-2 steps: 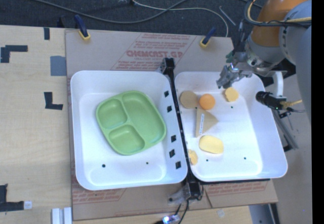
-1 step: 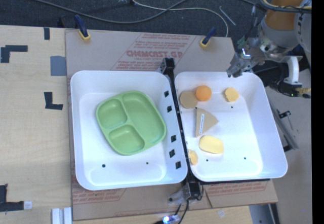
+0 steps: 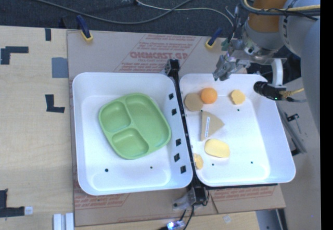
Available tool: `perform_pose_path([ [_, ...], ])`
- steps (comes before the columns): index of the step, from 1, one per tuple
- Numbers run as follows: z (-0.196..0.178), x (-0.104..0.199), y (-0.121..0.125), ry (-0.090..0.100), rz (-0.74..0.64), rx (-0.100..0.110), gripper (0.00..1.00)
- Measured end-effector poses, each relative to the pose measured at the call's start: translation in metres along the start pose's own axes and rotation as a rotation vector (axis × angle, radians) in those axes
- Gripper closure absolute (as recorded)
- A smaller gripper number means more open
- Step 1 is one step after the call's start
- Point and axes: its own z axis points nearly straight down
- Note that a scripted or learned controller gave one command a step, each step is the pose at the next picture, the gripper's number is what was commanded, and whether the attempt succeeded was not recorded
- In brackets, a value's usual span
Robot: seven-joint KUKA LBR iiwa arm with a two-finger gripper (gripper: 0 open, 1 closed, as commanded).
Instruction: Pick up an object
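The right bin (image 3: 270, 135) holds an orange ball (image 3: 208, 95) beside a tan round disc (image 3: 193, 102), a small yellow chunk (image 3: 238, 97), a tan wedge (image 3: 210, 125), a yellow lump (image 3: 217, 148) and a small orange piece (image 3: 198, 161) near the left wall. My gripper (image 3: 223, 72) hangs above the bin's far edge, up and right of the orange ball. Nothing is between its fingers.
The left bin (image 3: 83, 119) contains a green divided plate (image 3: 135, 125). A black divider (image 3: 177, 114) runs between the bins. Yellow clamps (image 3: 85, 33) hold the cardboard at the back. Cables cross the dark floor behind.
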Motion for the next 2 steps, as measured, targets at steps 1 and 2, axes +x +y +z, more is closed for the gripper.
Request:
perform_pose_path([
  [1, 0.004, 0.063, -0.002, 0.001, -0.002, 0.0, 1.0],
  [2, 0.017, 0.117, -0.01, 0.0, 0.0, 0.001, 1.0],
])
